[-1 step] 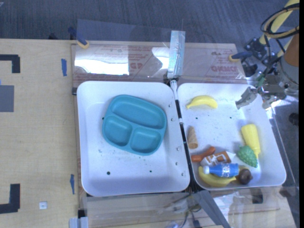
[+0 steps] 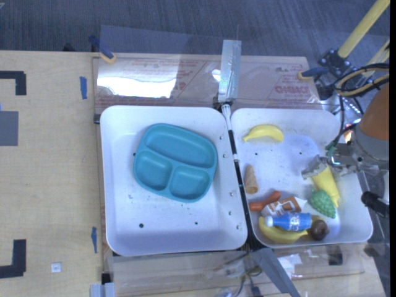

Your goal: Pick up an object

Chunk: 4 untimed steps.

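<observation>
Gripper (image 2: pixel 315 166) low in right bin (image 2: pixel 291 119), beside yellow corn-like toy (image 2: pixel 328 187), possibly touching. Whether it's pinching or spread: cannot tell. Nothing visibly lifted; pick not done yet.

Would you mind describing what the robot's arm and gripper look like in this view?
The arm enters from the right edge as a grey body with an orange band above the wrist. Its gripper is a small grey metal piece with pale fingers. Black cables loop above the arm, near a yellow rod.
</observation>
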Each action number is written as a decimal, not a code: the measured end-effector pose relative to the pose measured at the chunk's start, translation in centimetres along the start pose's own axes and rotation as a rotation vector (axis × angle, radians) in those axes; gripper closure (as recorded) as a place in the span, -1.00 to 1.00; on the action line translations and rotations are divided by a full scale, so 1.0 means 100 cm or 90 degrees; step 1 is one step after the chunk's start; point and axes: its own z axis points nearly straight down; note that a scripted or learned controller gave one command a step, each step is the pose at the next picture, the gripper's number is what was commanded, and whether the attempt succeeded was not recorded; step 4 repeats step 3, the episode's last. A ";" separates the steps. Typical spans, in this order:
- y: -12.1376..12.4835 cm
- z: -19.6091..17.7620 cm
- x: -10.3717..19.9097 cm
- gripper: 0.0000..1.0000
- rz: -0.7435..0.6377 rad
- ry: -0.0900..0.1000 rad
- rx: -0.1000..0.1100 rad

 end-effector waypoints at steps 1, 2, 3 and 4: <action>0.002 -0.013 -0.006 1.00 0.004 -0.007 -0.006; -0.025 0.003 0.039 1.00 -0.147 -0.015 -0.016; -0.004 -0.086 0.127 1.00 -0.094 -0.010 -0.010; -0.004 -0.086 0.127 1.00 -0.094 -0.010 -0.010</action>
